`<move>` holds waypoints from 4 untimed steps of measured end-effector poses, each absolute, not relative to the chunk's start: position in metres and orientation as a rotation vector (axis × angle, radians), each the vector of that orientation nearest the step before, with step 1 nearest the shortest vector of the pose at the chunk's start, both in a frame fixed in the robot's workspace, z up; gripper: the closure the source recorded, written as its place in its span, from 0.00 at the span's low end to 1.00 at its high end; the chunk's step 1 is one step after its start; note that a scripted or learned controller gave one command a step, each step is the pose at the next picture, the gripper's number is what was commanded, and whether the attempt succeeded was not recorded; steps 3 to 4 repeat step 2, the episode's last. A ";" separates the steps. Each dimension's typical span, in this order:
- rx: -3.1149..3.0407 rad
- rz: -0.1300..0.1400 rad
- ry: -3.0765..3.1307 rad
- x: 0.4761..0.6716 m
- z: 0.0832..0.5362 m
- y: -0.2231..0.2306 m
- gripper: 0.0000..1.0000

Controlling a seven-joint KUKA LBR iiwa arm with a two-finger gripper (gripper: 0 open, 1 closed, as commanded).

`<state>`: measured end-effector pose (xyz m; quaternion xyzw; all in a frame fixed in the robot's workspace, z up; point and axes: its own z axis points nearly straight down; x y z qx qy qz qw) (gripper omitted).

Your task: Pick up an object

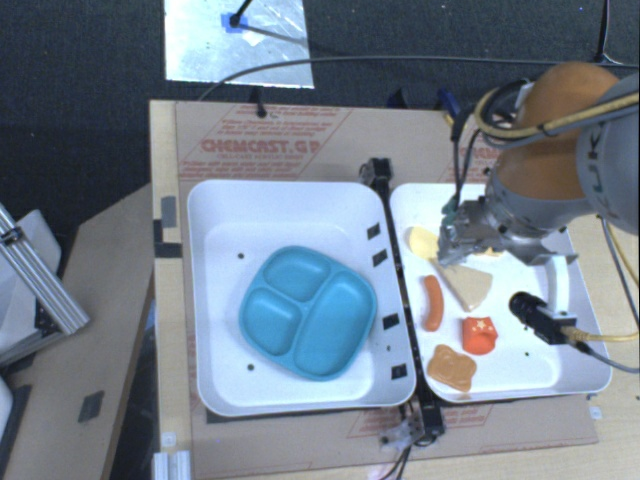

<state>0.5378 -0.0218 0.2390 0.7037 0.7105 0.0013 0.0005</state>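
— over the right bin, near its far-left part, that's where my gripper hangs, low above the pale wedge and just beside the yellow piece. i'd judge the wedge is the object to pick.

— how would you take it cleanly?

— come straight down on its thick end and close across the narrow width, keeping off the sausage that lies just left of it. the red piece and the toast sit nearer the front edge, apart enough not to matter.

— are you open wide or narrow right now?

— i cannot tell; my own wrist body covers the tip from above. it also hides the wedge's far end, so whether i touch it is unclear.

— and the left bin?

— it carries the blue divided plate, well apart from my work.
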 end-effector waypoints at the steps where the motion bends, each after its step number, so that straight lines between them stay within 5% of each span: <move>1: 2.210 0.004 2.231 0.550 0.232 0.022 1.00; 2: 2.211 0.004 2.230 0.571 0.219 0.069 1.00; 4: 2.211 0.004 2.230 0.571 0.219 0.069 1.00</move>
